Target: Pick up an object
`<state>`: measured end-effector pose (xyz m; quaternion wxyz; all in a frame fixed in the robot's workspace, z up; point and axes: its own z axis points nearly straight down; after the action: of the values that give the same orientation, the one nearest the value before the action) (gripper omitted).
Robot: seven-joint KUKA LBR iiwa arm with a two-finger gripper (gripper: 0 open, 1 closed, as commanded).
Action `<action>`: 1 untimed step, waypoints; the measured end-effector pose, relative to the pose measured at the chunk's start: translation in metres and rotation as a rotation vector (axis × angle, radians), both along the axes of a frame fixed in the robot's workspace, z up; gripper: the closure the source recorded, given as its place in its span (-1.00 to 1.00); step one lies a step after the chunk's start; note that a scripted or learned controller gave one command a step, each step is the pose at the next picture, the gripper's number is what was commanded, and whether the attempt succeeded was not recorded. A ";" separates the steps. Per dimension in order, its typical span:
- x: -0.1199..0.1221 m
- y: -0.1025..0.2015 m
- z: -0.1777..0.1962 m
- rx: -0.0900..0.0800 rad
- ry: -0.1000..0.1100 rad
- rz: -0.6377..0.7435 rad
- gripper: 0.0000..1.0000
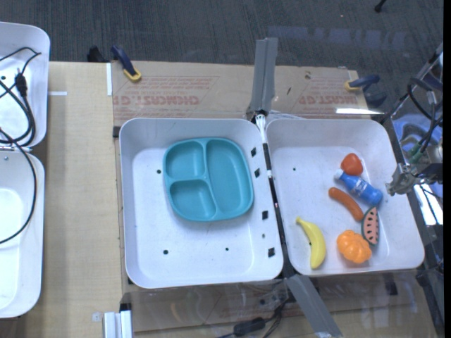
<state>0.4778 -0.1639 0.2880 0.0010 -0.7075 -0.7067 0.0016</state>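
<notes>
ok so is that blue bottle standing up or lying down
Lying down. The blue bottle rests on its side in the right bin, slanted, between the red-orange piece and the sausage.

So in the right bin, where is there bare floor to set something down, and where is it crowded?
The right bin has bare floor in its left half, between the divider and the banana, and along the top. It is crowded on the right: tomato, blue bottle, sausage, watermelon slice, orange.

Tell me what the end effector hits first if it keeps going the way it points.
Probably the blue bottle. The end effector sits at the right bin's right wall, aimed leftward; depth is unclear, so it might pass above.
</notes>
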 end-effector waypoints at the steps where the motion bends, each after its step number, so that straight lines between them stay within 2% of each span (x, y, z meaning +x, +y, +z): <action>1: 0.000 0.053 -0.026 0.000 0.000 0.002 1.00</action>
<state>0.4780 -0.1114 0.2622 0.0010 -0.7068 -0.7075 0.0015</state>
